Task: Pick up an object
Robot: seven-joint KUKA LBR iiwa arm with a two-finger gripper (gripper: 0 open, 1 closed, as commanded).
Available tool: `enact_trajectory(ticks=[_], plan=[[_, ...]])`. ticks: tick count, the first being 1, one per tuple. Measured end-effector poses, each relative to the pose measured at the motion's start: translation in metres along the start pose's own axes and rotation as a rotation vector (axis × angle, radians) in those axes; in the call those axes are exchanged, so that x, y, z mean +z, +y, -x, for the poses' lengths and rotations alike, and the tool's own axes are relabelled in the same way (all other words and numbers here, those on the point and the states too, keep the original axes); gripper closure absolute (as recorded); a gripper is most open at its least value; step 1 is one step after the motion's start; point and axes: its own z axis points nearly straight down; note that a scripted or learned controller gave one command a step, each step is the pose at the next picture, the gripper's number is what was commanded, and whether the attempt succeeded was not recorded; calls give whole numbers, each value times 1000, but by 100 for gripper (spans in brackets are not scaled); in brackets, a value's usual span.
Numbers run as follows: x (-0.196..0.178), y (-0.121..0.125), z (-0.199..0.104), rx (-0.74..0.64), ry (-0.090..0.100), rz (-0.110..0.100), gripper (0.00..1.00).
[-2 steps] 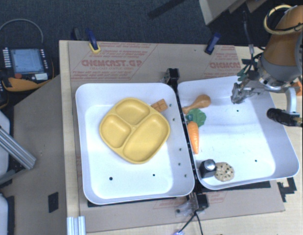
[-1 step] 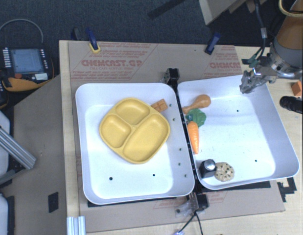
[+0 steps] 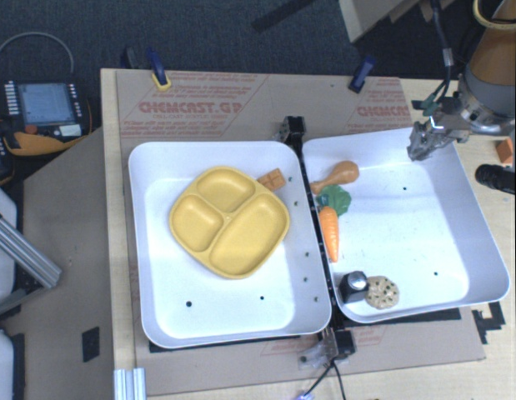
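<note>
My gripper [image 3: 422, 144] hangs over the far right corner of the right bin [image 3: 441, 223], with nothing seen between its fingers. In that bin's left part lie a tan drumstick-shaped piece [image 3: 338, 175], a green leafy piece [image 3: 334, 199] and an orange carrot [image 3: 328, 232]. Near the bin's front edge sit a small black-and-grey object [image 3: 353, 286] and a speckled cookie [image 3: 381, 292]. All of these lie well to the left of and nearer than the gripper.
The left bin [image 3: 157, 290] holds a yellow divided plate [image 3: 230, 221] with a small orange-brown block [image 3: 273, 179] at its far right edge. Clamps [image 3: 160, 78] sit on the cardboard behind the bins. A handheld pendant [image 3: 42, 111] lies off to the left.
</note>
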Motion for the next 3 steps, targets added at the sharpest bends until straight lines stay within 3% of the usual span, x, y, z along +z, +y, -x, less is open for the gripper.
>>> enact_trajectory(ticks=[3], plan=[[24, -62, -147, -3, 4, -8, 100]])
